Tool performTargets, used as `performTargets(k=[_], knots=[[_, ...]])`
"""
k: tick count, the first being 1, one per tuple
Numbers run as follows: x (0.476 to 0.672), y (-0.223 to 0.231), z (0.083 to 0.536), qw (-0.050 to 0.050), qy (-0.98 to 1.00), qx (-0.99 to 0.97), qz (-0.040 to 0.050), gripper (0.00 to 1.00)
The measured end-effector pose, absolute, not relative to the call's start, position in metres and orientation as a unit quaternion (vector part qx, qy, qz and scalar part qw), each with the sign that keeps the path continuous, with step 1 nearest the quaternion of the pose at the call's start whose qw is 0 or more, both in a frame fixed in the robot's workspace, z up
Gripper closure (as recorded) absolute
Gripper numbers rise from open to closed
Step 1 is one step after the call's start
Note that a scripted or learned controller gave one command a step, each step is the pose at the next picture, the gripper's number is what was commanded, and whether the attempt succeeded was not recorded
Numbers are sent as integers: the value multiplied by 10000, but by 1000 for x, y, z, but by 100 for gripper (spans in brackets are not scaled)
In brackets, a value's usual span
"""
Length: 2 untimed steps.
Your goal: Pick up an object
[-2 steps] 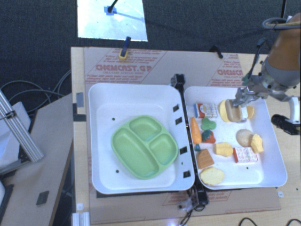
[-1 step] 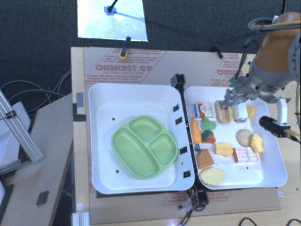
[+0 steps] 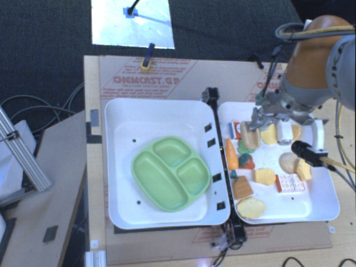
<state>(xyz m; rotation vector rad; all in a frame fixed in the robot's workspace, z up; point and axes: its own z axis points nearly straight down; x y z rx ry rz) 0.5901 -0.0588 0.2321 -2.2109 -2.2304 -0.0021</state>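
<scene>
Gripper (image 3: 261, 117) hanging over the right bin (image 3: 325, 207), possibly touching a tan bread-like piece (image 3: 250, 138), finger opening too blurred to tell, green tray (image 3: 169, 173) sitting in the left bin (image 3: 119, 149)

I'm seeing open floor in the left bin (image 3: 119, 149) all around the green tray (image 3: 170, 173). The right bin (image 3: 325, 207) is crowding up: toy foods (image 3: 245, 160) are sitting close together, leaving bare floor along its near right corner.

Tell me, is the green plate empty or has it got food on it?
Empty. The green plate lies flat in the left bin, and its three compartments show bare green.
</scene>
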Motion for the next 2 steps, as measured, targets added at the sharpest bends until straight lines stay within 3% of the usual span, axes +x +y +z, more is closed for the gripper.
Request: performTargets(k=[1, 2], knots=[[584, 0, 235, 8, -7109, -7033, -11, 100], [574, 21, 234, 6, -7097, -7045, 0, 100]])
